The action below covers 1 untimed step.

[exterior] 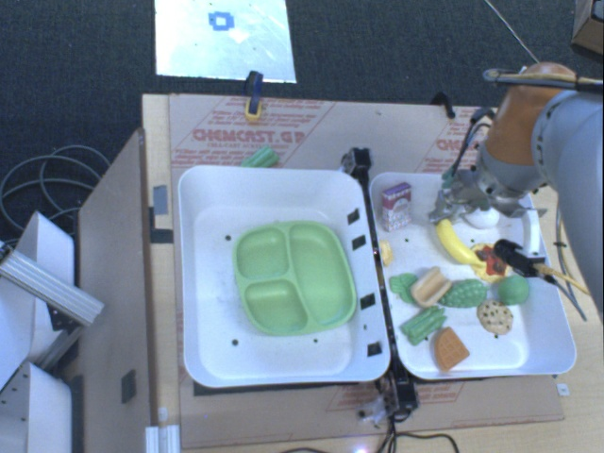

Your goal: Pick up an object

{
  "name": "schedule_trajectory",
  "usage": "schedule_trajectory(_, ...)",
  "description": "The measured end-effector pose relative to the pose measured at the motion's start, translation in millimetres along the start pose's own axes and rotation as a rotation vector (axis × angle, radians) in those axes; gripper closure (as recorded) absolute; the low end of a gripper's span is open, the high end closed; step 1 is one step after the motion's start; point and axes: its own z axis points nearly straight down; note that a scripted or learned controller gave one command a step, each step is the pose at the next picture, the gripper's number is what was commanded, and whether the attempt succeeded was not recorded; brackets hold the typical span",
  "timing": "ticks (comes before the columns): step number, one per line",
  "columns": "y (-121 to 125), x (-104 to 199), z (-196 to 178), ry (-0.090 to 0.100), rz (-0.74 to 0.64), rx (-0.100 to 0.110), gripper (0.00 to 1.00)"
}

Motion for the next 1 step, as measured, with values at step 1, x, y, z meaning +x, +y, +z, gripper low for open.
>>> schedule_trajectory(1,20.1,92.1,-94.4,0.005,-0.006,-0.003,1.0)
